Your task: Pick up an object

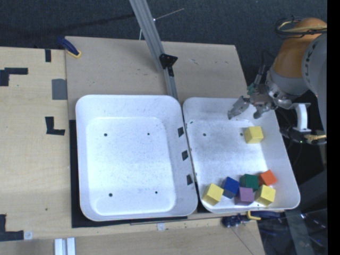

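On the wooden table [133,62] two white bins sit side by side. The tool [248,106] hovers over the right bin [212,153], just above a lone yellow cube [253,134], well placed for a descent. Its fingers look spread with nothing between them.

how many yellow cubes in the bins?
3, all in the right bin: one alone near the claw at, one at the cluster's left end, one at its right end. Others could be hidden behind the cluster.
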### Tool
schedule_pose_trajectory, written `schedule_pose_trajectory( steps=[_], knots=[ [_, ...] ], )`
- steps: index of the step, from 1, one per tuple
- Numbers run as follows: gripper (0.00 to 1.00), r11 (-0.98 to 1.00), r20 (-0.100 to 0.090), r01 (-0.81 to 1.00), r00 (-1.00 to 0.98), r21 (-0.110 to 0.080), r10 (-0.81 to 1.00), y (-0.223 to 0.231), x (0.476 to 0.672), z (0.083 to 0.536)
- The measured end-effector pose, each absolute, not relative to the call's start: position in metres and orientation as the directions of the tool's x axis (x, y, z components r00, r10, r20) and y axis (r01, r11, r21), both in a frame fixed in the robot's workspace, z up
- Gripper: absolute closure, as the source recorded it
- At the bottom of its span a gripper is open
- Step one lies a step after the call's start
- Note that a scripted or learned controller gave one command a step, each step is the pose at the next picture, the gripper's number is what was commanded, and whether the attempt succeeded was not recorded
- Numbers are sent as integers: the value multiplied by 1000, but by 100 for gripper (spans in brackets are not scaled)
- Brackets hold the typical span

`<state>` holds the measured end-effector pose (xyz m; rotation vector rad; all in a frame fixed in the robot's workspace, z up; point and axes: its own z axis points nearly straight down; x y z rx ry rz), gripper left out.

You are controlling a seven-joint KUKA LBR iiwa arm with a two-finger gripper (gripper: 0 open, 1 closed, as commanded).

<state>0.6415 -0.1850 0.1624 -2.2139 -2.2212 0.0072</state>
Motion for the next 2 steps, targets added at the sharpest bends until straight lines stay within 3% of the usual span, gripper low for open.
schedule_pose_trajectory(
  steps=[1,2],
  knots=[
    [0,3,1,1000,-3,-9,1000,-184,641,97],
    [0,2,-1,1000,-2,-3,1000,-183,640,91]
  ],
)
